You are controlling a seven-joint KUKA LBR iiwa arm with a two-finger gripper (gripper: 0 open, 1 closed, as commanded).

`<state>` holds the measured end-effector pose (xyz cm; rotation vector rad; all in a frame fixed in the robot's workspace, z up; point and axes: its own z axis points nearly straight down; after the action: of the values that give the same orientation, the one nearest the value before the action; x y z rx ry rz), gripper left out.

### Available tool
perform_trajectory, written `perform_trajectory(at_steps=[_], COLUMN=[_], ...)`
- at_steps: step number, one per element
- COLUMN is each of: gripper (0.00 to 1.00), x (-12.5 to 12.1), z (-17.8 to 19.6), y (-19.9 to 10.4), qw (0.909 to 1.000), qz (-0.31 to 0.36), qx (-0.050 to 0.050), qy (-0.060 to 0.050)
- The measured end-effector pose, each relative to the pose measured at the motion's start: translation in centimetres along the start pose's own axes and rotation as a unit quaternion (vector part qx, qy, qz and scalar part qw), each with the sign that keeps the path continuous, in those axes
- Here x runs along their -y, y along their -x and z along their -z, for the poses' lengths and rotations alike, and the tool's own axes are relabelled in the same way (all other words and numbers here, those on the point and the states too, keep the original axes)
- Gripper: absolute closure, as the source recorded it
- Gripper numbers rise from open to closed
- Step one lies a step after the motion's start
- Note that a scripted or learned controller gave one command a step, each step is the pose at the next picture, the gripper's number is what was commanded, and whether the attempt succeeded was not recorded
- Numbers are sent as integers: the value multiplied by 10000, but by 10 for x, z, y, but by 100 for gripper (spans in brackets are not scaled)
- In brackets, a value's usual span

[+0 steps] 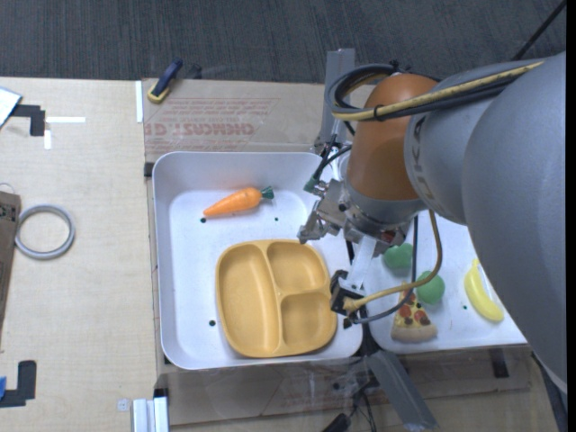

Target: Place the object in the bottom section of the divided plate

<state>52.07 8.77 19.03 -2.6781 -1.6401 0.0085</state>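
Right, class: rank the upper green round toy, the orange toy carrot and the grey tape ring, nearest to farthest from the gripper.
From the gripper:
1. Upper green round toy, right bin, beside it.
2. Orange toy carrot, left bin, top.
3. Grey tape ring, bench, far left.

Yellow divided plate sits in the left bin, toward its lower right corner, all three sections empty. Toy carrot lies near the bin's upper edge, apart from the plate. Gripper hangs over the bin's right edge, just above the plate's upper right rim, nothing seen in it. Right bin holds a green lump, a second green lump, a pizza slice toy and a banana. Tape roll lies on the bench, left of the bins.
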Motion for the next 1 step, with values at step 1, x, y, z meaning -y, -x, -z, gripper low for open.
perform_trajectory(at_steps=[1], gripper=[0], x=[0], z=[0], y=[0], qw=[10000], qz=[0], qx=[0], qy=[0])
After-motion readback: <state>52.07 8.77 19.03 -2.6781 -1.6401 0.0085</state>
